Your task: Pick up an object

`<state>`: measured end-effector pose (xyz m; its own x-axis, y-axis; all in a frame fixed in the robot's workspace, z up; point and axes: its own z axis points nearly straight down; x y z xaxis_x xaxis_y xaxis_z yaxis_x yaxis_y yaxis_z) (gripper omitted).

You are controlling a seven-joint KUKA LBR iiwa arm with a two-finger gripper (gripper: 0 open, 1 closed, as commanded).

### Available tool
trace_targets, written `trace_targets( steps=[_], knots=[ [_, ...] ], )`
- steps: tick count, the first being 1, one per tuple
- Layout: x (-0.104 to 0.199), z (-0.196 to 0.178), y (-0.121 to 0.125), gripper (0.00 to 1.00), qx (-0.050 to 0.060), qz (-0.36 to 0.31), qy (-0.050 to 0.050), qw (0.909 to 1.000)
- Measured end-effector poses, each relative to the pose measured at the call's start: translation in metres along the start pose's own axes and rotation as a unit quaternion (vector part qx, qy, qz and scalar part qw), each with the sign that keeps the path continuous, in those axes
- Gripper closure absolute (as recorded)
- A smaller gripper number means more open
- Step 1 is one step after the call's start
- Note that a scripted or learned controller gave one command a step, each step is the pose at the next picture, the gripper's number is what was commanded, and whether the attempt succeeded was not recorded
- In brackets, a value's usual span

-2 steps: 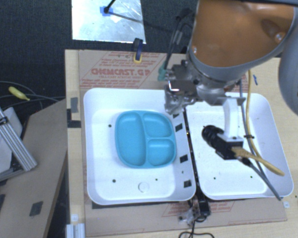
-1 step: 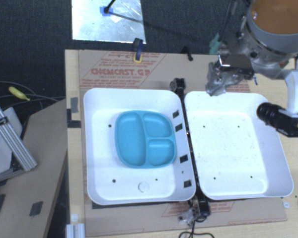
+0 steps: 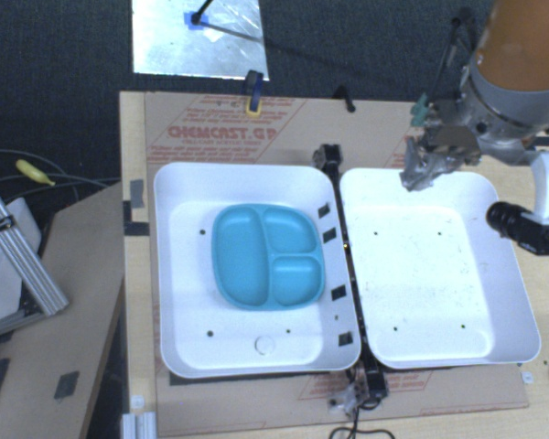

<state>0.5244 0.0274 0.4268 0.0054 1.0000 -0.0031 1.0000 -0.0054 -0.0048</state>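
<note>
Overhead, hand (image 3: 419, 177) blurred (finger state unclear); arm (image 3: 522, 53) cropped.

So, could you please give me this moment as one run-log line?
gripper: above right bin far edge | blue divided plate: in left bin, untouched | pick: not done

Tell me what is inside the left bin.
A blue divided plate lies in the left bin, near its middle. The bin floor beneath the plate is covered, so nothing there can be checked.
</note>
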Motion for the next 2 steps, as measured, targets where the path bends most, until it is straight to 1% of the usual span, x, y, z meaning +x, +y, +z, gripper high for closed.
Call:
trace_targets(
  steps=[1, 2],
  knots=[
    [0.034, 0.040, -0.036, 1.00, -0.001, -0.006, 0.002, 1.0000],
    [0.123, -0.018, -0.039, 1.00, -0.006, -0.009, 0.004, 0.9999]
  ],
)
